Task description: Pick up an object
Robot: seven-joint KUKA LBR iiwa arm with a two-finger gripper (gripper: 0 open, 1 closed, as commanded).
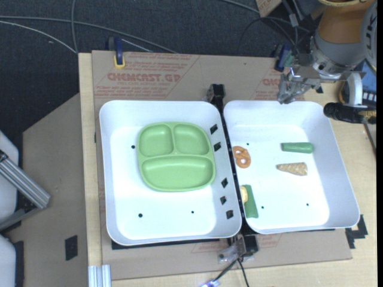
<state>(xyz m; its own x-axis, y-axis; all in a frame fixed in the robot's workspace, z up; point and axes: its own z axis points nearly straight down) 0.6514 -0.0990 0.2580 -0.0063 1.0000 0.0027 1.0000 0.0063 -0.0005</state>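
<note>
From my station I count four small things lying in the right bin, any of which could be the pick. Taking the pretzel as my landmark: it is a little brown twisted loop, lying flat near the bin's left wall. Well to its right and slightly farther from me lies a green stubby bar, smooth and rounded at the ends, stretched crosswise. Just below that bar, to the pretzel's right and a bit nearer the camera, sits a tan wedge with a ridged, shell-like surface, its point aimed back toward the pretzel. Nearer the camera than the pretzel, tight against the same left wall, is a green and yellow piece lying lengthwise. None of the four touches another. The left bin, on the pretzel's other side, holds a green divided plate with three compartments. The gripper hangs far back and to the right of the pretzel, over the right bin's far rim, with the grey wrist and orange band rising behind it; nothing sits between its fingers, and I cannot tell from here whether they are spread or pressed together.
</note>
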